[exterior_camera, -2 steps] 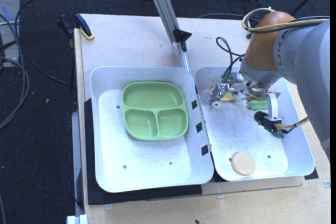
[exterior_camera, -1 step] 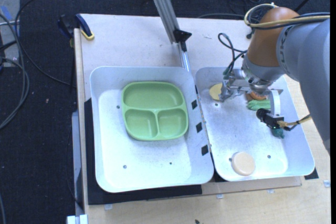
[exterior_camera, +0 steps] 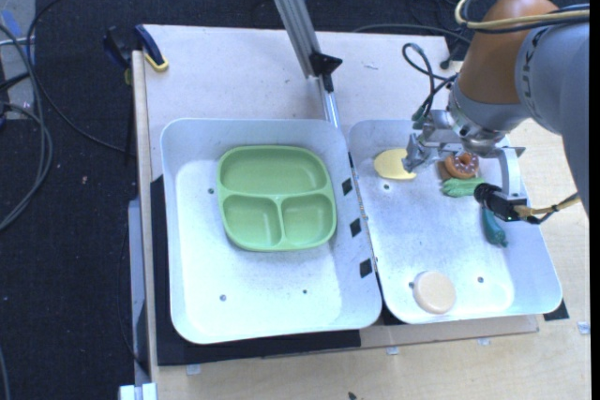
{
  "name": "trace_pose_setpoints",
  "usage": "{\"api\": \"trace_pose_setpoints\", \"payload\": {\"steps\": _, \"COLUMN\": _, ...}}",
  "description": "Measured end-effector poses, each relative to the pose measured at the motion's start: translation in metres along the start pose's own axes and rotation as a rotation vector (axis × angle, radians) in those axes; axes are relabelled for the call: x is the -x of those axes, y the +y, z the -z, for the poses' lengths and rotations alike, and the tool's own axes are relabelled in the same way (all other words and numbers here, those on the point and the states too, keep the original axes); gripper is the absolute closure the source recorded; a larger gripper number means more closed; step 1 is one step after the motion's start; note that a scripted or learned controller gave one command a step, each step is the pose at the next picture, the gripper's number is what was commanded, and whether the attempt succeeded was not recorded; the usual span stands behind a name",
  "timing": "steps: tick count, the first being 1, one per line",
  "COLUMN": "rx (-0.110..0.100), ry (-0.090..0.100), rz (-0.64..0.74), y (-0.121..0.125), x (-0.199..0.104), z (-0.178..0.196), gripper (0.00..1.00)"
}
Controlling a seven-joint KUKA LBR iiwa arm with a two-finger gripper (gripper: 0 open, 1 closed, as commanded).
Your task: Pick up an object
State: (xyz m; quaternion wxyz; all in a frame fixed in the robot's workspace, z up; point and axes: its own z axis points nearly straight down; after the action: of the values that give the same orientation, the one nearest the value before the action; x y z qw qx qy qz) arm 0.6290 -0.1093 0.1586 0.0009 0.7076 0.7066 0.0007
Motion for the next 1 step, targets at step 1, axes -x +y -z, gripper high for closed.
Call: {"api": "trace_pose_setpoints", "payload": {"steps": 1, "rx": 0.003, "ry": -0.001, "rz": 0.002, "y": 0.0076, "x": 0.0078, "z": 0.0512, "gripper": 1.0}}
